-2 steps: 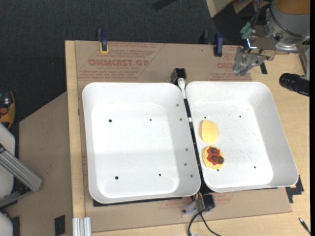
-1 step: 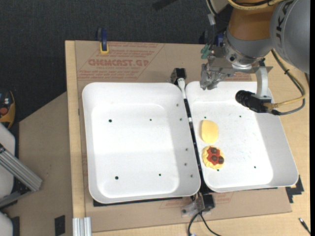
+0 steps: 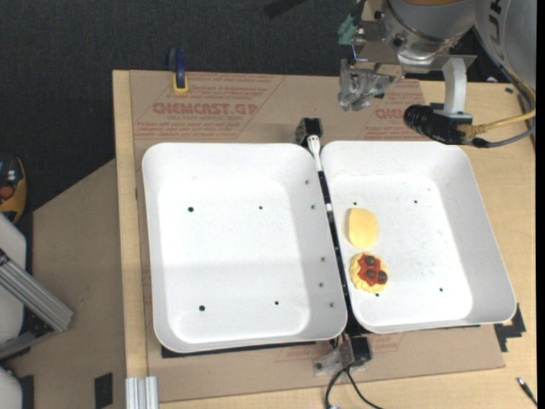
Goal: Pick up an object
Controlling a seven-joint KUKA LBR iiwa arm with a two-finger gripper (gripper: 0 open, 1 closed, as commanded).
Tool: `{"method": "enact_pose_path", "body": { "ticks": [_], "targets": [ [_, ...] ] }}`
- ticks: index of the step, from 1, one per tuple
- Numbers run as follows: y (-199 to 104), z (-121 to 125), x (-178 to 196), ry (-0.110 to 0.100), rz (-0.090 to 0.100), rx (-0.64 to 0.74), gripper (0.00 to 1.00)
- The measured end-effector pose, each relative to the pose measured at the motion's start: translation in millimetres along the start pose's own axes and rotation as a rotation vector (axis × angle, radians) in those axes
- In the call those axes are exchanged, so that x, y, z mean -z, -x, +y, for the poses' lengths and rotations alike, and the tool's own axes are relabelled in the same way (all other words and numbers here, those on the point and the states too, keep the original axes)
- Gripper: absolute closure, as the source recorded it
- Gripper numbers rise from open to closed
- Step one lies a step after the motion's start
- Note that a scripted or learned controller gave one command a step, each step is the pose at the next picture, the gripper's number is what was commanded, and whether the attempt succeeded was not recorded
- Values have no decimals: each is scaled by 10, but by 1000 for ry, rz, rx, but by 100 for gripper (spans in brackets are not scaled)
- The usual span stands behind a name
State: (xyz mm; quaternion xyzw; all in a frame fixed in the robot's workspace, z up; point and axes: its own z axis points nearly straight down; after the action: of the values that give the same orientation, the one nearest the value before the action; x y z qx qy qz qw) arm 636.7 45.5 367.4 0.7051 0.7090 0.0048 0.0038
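1. Gripper [image 3: 361, 92] hangs above the far edge of the right bin [image 3: 477, 194], likely clear of the walls before a descent; nothing between its fingers, whether released or clenched cannot be told.
2. Yellow piece [image 3: 362, 227] and red-topped yellow piece [image 3: 370, 273] lie near that bin's left wall, close together, untouched.

Red "CHEMCAST GP" print on brown board [image 3: 213, 100].

Robotics lab, 2 white bins [image 3: 234, 164] on cardboard-covered bench [image 3: 221, 100], clamps, cabling
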Motion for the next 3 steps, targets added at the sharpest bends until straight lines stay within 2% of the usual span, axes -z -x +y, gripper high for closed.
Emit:
{"method": "enact_pose_path", "body": {
  "ticks": [1,2,3],
  "targets": [
    [-1003,275,-911,-20,1,4,100],
    [-1567,281,-1194,-16,0,0,100],
    [-1815,-41,-7,-1,4,-1,100]
  ]
}}
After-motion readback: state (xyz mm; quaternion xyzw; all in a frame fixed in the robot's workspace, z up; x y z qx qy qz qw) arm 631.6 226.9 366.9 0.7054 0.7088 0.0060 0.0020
